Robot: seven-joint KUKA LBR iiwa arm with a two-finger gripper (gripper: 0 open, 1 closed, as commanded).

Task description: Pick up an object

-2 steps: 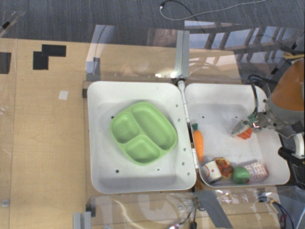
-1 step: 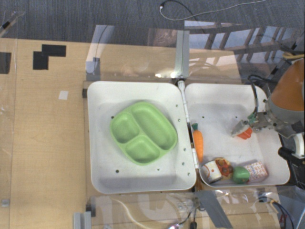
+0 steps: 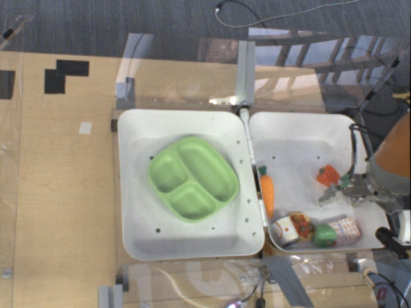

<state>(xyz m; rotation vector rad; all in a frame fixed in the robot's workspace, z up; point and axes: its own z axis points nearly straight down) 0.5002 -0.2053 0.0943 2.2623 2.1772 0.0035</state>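
I look down on a light wooden bench (image 3: 58, 191) that carries two shallow white plastic bins side by side. The left bin (image 3: 138, 236) holds a lime-green plastic plate (image 3: 193, 178) with three compartments, lying flat near the bin's middle and turned a little askew. The right bin (image 3: 302, 133) holds everything else. My grey arm with its orange band (image 3: 393, 156) comes in over this bin's right rim. My gripper (image 3: 334, 190) sits low over the bin floor, right of centre, its metal fingers (image 3: 327, 196) pointing left with a slight gap between them; I have nothing pinched there. A small orange-red block (image 3: 328, 174) lies just beside my fingertips, on their far-left side, close enough that I cannot tell whether it touches them. An orange toy carrot (image 3: 267, 194) with a green top lies along the bin's left wall. Along the near wall sit three small things in a row: a small red-and-white can (image 3: 290, 227) on its side, a green round toy fruit (image 3: 324, 235) to its right, and a pinkish patterned packet (image 3: 346, 230) touching that fruit on the right.
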